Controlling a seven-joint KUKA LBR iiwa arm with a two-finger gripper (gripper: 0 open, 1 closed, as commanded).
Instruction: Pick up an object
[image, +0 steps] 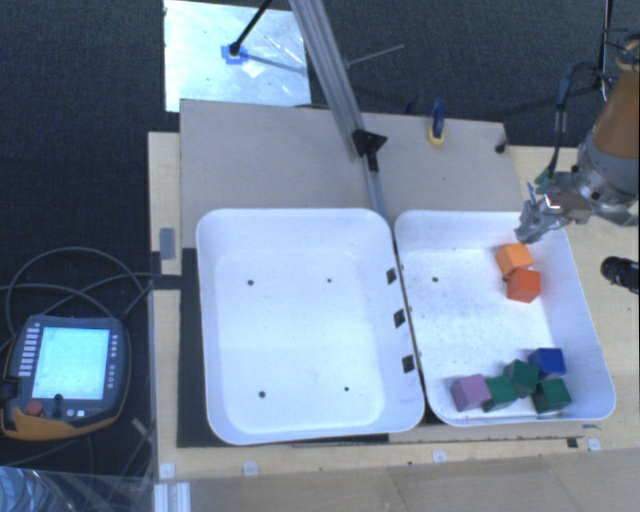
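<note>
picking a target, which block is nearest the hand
The lighter orange block, just below the hand. The darker orange block sits farther down, and the other blocks cluster at the bin's near edge.

The bench bears two white bins, apparently touching.

Robotics lab: teach pendant, bins.
</note>
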